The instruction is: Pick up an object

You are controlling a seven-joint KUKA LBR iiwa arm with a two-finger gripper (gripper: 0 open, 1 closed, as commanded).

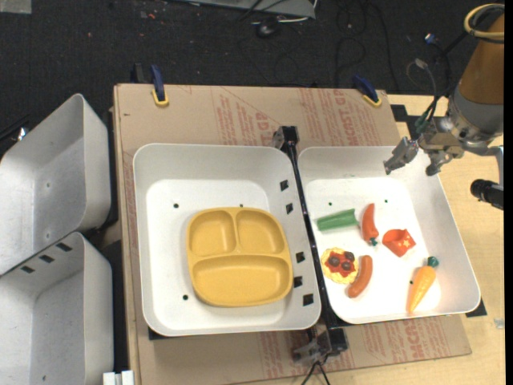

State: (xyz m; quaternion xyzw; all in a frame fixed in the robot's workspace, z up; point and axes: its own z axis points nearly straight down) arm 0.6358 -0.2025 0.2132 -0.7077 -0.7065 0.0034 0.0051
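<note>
Camera view from above shows the likely candidates for picking lying loose in the right white bin (457, 239): a green plastic toy cylinder, perhaps a cucumber or bean (336, 220), an upright red-orange sausage-shaped toy (369, 222) just beside it, a small red blocky pepper-like toy (399, 241), a round yellow toy with red spots like a little pizza (339, 265), a second slanted orange-red sausage toy (360, 276) touching or nearly touching that disc, and an orange toy carrot with a green tip (421, 286) nearest the bin's front right corner. All look like light, stiff, smooth plastic play food, so weight should be no trouble, but glossy rounded sides may slip or roll under a pinch. The long pieces seem best taken across their narrow middle; the carrot stands apart from its neighbours, which I judge makes it the easiest approach, while the flat disc offers little to grip.

The two-finger gripper (417, 157) hangs over the bin's far right rim, apart from every toy, its dark fingers spread and holding nothing. The left white bin (160, 175) carries a yellow divided plastic plate (239, 256). Both bins rest on a brown cardboard-covered bench (240, 111).
</note>
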